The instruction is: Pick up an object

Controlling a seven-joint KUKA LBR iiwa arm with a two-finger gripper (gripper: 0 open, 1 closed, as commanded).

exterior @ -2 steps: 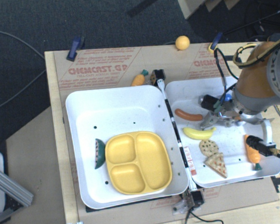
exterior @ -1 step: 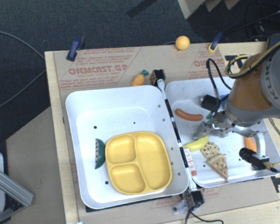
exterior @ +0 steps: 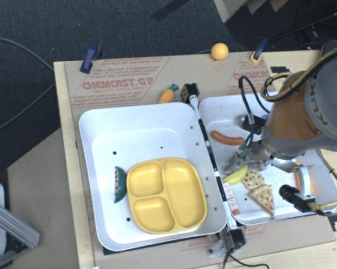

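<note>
Your KUKA arm shows a rounded grey casing and a broad orange band above the wrist, with black cables looping beside its dark metal gripper.

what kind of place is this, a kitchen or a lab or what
Most likely a robotics lab, not a kitchen. A robot arm reaches over two white bins on a board held by clamps, and the food looks like toys: a pizza slice, a sausage, a yellow divided plate.
</note>
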